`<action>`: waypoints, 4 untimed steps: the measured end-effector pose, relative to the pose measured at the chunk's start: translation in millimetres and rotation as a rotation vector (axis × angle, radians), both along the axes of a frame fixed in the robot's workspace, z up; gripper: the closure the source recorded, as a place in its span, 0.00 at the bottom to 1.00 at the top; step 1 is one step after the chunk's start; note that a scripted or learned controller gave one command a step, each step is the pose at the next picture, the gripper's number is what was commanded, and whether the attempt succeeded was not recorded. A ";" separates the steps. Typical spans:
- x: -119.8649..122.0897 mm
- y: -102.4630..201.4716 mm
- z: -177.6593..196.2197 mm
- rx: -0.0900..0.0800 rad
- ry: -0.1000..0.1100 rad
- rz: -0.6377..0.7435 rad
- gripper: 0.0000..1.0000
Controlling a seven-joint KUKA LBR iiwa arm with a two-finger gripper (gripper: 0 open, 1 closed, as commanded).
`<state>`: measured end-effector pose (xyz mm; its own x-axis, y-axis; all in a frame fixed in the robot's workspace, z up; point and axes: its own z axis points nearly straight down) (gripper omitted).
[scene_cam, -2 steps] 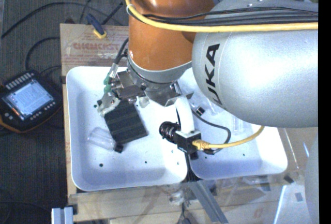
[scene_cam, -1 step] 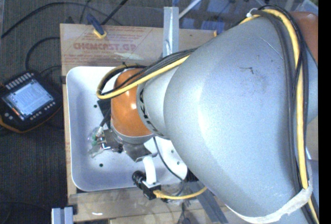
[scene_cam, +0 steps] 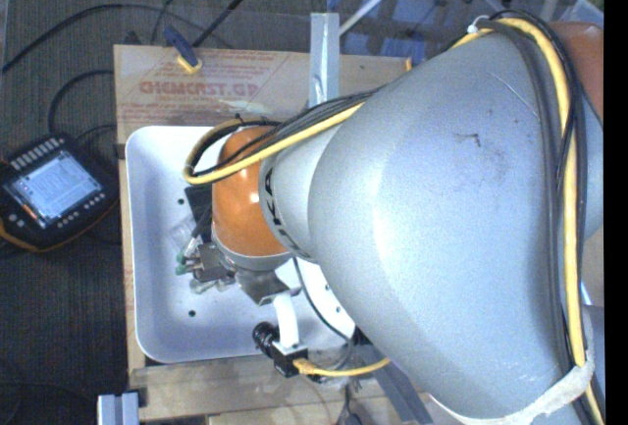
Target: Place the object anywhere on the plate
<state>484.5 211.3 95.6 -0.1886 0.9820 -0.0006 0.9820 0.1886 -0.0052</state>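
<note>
Progress unclear under the arm

Arm covers most of the left bin. Gripper sits low over the bin floor; finger state cannot be told. Plate edge peeks beside the wrist. Object is hidden, so placement looks unconfirmed.

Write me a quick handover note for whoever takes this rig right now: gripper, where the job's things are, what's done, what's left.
Gripper: low over the left bin, under the orange band; the arm hides the fingers, so open or shut is not clear.
Plate: only a white curved edge shows beside the arm, near the bin's lower right.
Object: something small and pale sits at the gripper's tip, too hidden to identify or to call held.
Done: nothing confirmed on the plate.
Left: confirm a grasp, then set the object on the plate.
</note>
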 end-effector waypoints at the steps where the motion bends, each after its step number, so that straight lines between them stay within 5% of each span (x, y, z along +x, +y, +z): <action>1: 4.8 3.8 93.5 0.000 0.004 0.307 1.00; 2: -3.3 7.5 14.9 -0.001 0.007 0.317 1.00; 3: -1.1 5.7 92.6 0.001 0.003 0.645 1.00; 4: 50.6 -4.5 0.4 0.005 0.002 0.703 1.00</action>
